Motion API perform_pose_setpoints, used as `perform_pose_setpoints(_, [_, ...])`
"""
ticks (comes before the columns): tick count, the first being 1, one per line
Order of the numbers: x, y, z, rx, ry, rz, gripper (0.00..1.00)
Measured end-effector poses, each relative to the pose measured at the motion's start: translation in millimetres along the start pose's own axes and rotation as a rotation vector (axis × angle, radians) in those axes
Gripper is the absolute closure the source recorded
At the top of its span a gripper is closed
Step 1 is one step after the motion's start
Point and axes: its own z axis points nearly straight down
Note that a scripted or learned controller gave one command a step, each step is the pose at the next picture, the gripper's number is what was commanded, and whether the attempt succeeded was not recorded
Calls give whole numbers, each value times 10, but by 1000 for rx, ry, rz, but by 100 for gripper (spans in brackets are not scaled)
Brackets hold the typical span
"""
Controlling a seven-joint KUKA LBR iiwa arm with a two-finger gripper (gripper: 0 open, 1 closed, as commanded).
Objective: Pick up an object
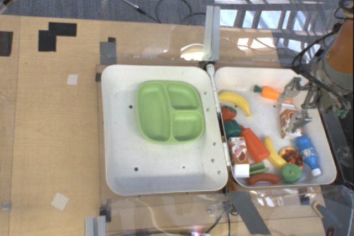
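The gripper [296, 101], fingers spread apart and holding nothing, hangs over the right bin [326, 171] with a red-and-white carton [287, 120] just below it and an orange carrot [269, 92] just to its left. Farther left lie a yellow banana [235, 101] and an orange bottle [254, 143]; nearer the front lies a blue bottle [307, 153]. Beyond them, the left bin [119, 174] holds a green divided plate [169, 111].

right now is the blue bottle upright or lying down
Lying down: the blue plastic bottle lies on its side on the right white bin's floor, white cap toward the corner.
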Motion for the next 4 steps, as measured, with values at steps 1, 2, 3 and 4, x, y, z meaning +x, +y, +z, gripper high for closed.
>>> perform_pose_setpoints(1, [-20,221,973,7,-20,-351,0])
perform_pose_setpoints(2, [135,577,1175,5,-11,-295,0])
perform_pose_setpoints(3, [371,618,1158,27,-17,-133,0])
perform_pose_setpoints(4, [391,448,1170,3,-11,-76,0])
